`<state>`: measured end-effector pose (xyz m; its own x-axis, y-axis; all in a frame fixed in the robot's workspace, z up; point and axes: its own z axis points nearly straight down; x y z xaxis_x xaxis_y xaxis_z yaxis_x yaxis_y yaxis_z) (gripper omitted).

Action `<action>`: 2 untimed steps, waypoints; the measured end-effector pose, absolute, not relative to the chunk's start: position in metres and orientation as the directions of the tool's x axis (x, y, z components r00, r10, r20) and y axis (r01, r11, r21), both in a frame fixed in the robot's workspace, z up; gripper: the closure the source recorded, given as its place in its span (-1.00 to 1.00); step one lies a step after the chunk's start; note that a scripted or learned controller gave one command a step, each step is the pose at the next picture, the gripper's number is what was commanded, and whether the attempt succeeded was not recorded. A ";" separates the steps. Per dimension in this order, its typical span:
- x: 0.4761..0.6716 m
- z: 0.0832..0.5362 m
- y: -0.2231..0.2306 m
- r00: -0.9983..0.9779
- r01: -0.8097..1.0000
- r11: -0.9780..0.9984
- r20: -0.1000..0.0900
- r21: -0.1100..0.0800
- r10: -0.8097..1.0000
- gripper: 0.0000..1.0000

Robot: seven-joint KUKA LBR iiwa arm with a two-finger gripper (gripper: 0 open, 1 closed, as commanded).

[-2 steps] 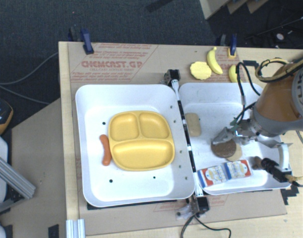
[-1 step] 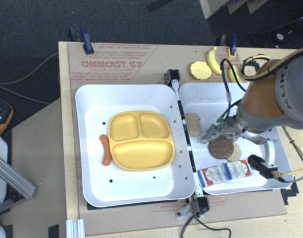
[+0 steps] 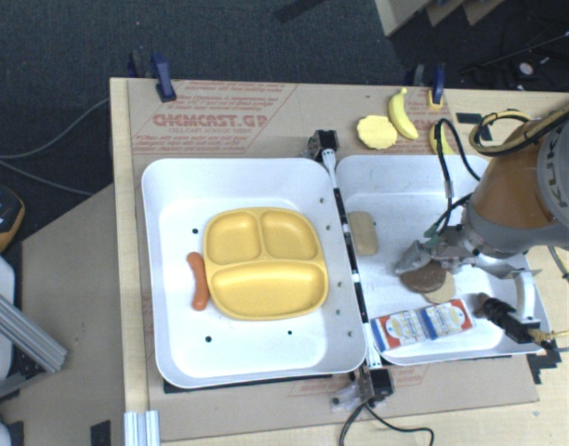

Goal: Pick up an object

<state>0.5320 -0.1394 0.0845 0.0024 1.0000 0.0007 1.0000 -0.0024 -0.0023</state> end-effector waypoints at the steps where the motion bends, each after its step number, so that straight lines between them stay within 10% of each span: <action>1: 0.537 0.099 -0.139 0.001 1.000 -0.001 -0.002 0.012 1.000 1.00; 2: 0.536 0.190 -0.036 -0.012 1.000 0.012 0.004 0.011 1.000 1.00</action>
